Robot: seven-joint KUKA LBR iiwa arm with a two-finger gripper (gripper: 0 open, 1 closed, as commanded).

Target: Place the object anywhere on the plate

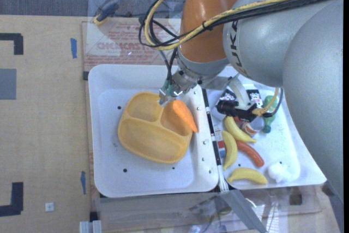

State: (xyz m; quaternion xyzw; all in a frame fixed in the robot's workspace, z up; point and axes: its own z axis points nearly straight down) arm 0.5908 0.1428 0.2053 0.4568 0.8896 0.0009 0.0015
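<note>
From my seat I see the arm [283,52] reaching in over the right bin [289,139], its grey bulk covering that bin's upper part, the orange band rounded above the wrist and the wrist pointing down toward the yellow plate [150,131]. The gripper [170,93] hangs at the plate's upper right edge, just above the thick end of the carrot [182,115]; at this angle I cannot tell how its tips stand, nor whether they touch the carrot. The carrot lies slanted across the plate's right-hand compartment, thick end toward the gripper, pointed end reaching past the plate's right rim toward the divide between the bins. The plate itself sits in the left bin [103,166], tilted a little, three compartments showing. Right of the plate, in the other bin, I count two bananas [232,144], a third banana [248,175], a red sausage-shaped piece [252,154] and a white lump [277,173]
</note>
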